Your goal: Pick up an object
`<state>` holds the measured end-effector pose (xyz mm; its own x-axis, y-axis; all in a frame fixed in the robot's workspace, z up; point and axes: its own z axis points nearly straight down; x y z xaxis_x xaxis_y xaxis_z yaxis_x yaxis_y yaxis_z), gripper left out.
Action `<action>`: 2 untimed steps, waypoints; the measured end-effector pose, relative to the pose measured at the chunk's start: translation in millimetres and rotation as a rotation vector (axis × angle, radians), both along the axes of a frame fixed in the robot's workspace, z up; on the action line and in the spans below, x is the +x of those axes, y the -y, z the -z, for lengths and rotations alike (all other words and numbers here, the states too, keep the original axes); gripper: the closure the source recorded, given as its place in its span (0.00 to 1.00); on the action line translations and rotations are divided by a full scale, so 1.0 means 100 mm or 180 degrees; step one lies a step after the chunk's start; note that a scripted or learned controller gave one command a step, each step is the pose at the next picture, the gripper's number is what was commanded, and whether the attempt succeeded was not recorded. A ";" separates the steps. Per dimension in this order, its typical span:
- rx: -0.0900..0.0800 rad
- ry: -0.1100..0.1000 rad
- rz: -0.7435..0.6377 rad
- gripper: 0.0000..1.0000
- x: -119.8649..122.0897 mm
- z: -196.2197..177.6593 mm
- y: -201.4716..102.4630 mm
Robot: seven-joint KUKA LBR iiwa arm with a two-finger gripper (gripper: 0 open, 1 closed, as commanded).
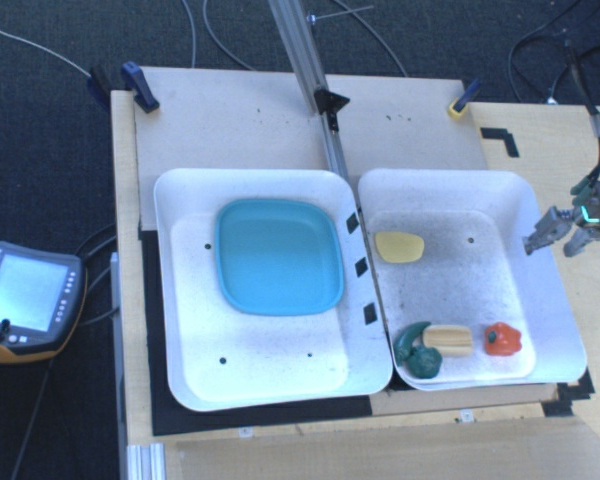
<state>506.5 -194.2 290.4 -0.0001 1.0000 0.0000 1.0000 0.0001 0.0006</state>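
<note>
Gripper (562,232) at the right edge, just outside the right bin's (540,268) rim, fingers spread and holding nothing. Inside the right bin: a yellow piece (399,247) near the upper left, and along the lower wall a green vegetable (417,351) touching a tan block (448,340), with a red pepper (501,339) just beside. Left bin (180,268) holds a blue plate (279,256). A teach pendant (25,300) lies on the floor at left

Turquoise plate (280,256), red pepper (501,339)

Robotics lab: clamped bench (230,128), teach pendant (25,298), loose cables (180,8) on dark carpet (40,148).
</note>
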 end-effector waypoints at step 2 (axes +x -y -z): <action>0.0004 -0.0013 -0.0002 0.00 0.08 0.49 -0.06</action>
